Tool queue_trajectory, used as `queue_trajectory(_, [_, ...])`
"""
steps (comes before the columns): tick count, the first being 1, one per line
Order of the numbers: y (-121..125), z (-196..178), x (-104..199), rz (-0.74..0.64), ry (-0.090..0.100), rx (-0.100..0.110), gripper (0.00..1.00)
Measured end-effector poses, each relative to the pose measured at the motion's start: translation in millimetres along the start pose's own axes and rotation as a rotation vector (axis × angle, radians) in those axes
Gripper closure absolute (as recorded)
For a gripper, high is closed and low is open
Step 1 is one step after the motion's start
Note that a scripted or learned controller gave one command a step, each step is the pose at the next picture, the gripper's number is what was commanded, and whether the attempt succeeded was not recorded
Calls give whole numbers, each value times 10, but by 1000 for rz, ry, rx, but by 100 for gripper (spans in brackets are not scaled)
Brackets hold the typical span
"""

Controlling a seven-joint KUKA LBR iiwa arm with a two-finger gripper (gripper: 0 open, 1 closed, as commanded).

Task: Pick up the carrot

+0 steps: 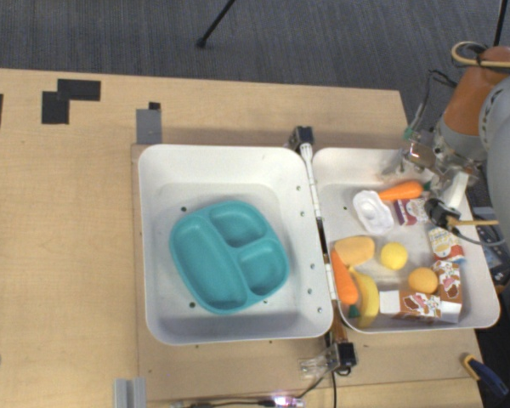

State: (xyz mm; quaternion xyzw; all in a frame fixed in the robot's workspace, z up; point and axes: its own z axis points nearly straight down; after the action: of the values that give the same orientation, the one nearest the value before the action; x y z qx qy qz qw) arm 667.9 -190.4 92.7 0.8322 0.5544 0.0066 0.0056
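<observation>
Over the right bin on the bench, the claw hovered at the back edge, its state impossible to tell, just beside a carrot lying flat near a white cup; a clean grasp would straddle the carrot's narrow width.

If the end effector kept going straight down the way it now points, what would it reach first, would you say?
Most likely the carrot at the back of the right bin: the end effector hangs beside its tip. Depth is unclear from this slant, so it could land on the bin floor instead.
</observation>
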Motion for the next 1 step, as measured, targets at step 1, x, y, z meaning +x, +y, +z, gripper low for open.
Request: queue_trajectory(1, [-571,14,172,-52,-5,1,0])
